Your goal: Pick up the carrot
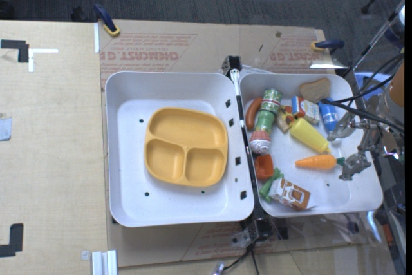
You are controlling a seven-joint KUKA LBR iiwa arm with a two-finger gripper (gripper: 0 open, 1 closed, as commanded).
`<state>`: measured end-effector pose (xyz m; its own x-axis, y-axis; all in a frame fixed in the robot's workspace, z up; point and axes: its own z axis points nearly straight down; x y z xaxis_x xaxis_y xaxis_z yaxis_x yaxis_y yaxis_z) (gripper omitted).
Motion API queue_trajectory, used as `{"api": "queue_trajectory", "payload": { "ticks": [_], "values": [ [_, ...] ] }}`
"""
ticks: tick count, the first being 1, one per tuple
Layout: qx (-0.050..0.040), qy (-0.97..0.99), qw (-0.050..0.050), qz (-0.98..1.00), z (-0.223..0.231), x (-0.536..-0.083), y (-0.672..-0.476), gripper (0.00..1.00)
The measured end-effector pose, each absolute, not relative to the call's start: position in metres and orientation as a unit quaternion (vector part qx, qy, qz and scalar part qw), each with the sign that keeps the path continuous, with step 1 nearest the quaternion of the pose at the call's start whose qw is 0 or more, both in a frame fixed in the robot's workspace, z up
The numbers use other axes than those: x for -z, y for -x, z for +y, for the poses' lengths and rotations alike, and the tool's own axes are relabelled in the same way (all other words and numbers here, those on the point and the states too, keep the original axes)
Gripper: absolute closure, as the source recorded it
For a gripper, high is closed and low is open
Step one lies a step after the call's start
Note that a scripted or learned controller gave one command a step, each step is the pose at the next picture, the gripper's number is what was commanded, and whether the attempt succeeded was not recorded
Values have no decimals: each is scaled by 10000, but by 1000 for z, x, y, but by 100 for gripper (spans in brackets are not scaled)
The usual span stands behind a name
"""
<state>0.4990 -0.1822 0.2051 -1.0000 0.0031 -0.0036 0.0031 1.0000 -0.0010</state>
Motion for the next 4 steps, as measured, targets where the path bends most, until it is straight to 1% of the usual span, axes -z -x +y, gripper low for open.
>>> {"api": "queue_trajectory", "payload": {
  "ticks": [1,2,3,4],
  "values": [
    [43,-405,134,9991,-211,-113,-532,0],
    [5,-1175,24,9931,-174,-93,-549,0],
    [6,-2402,28,9707,-205,-93,-560,0],
    [15,-2382,51,9712,-205,-104,-561,100]
  ]
}}
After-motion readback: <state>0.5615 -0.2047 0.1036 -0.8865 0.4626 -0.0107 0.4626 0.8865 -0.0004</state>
